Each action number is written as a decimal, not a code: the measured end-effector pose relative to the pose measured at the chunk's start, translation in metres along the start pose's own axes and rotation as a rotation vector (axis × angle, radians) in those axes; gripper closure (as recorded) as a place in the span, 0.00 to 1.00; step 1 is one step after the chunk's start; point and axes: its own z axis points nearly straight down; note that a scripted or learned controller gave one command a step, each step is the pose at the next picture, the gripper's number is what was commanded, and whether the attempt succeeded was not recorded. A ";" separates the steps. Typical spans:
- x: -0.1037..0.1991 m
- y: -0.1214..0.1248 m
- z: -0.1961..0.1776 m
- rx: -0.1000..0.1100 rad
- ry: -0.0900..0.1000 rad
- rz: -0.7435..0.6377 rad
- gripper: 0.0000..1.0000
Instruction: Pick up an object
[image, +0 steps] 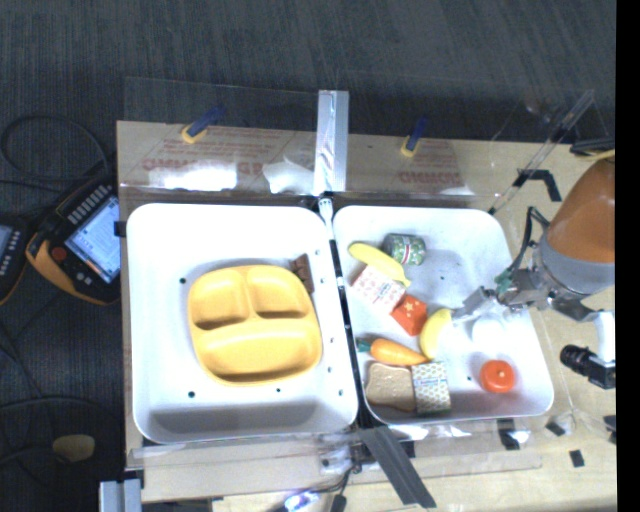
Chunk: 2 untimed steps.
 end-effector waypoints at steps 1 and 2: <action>0.070 0.024 0.050 -0.011 -0.006 -0.164 0.00; 0.080 0.078 0.040 -0.001 -0.003 -0.388 0.00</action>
